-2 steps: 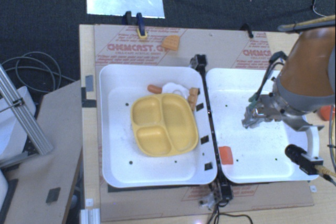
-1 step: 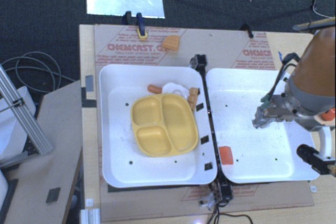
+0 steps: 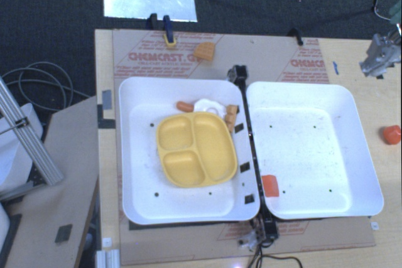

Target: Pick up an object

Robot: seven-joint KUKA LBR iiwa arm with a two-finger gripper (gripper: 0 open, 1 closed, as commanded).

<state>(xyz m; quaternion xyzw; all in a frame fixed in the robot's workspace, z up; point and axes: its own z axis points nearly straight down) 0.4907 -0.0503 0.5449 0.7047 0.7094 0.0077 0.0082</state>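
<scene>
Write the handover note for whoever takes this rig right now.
Gripper: off to the right, outside the bins, above the bench; nothing visible in it, finger state unclear.
Left bin: yellow tray, with a sausage, a white piece and a tan piece at its far edge.
Right bin: orange block in the near left corner.
On the bench: a waffle behind the bins, a red piece right of them.
Done: nothing picked.
Left: choose an object, grasp, lift.

The gripper hung at the far right, its grey metal body tilted, nothing visibly between its fingers.
</scene>
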